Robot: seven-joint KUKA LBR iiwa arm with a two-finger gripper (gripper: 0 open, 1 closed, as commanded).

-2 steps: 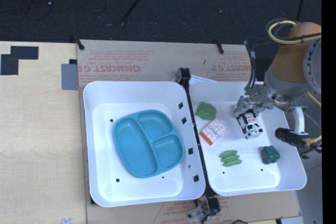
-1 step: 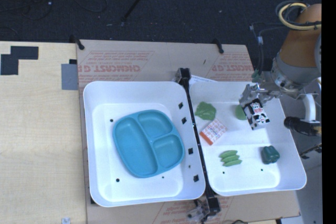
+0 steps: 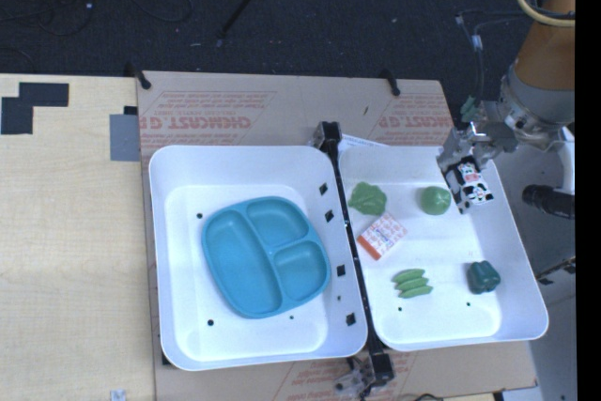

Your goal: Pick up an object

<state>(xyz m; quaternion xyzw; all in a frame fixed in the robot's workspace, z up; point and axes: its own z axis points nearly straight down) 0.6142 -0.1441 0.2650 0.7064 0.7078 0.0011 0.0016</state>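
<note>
Lying nearest the lens, the pale green pea pod toy [image 3: 411,283] is resting low in the right white bin [image 3: 526,319], with a dark green pepper-shaped toy [image 3: 484,276] beside it. Over the bin's upper right rim, the gripper [image 3: 467,176] is hovering, carrying nothing; I cannot tell how wide its jaws are standing. Sitting just to its left, the round green ball [image 3: 435,200] is looking like the easiest pick, so centring above it before descending seems wise.

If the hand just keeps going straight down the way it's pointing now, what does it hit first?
Most likely the bare floor of the right bin, near its far right wall. The hand hangs there with the round green object just to its left, probably off its line, though depth is hard to judge.
</note>
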